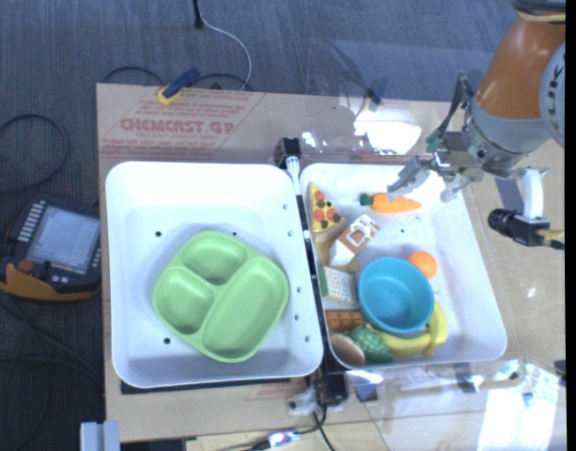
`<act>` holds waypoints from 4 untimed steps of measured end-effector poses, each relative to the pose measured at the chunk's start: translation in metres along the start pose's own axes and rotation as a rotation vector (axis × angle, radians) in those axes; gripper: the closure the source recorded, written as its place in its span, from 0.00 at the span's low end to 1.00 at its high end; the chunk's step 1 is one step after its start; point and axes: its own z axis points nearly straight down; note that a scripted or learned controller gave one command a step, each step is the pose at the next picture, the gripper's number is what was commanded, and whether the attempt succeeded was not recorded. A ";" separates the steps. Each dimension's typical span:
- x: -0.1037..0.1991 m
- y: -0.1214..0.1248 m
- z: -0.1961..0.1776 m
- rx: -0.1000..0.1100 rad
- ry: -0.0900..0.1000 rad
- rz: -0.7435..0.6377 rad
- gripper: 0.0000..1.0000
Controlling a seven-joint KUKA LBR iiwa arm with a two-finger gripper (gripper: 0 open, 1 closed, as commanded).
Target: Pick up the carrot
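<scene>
Carrot is lying near the far edge of the right bin, green end pointing left, orange tip toward the arm. Gripper is hovering just above and beside it, one finger reaching over its orange end; whether the fingers are spread or closed, cannot tell. Blue bowl is sitting mid-bin, nearer than the carrot, an orange ball touching its right rim, a banana curling along its near side. Pizza slice is resting by the left wall. Green divided plate is occupying the left bin.
</scene>
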 end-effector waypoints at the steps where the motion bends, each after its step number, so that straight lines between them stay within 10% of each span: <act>1: -0.072 0.000 0.117 0.009 0.013 0.230 0.00; 3: -0.060 -0.040 0.148 -0.031 0.013 0.226 0.00; 4: -0.063 -0.042 0.140 -0.026 0.003 0.227 1.00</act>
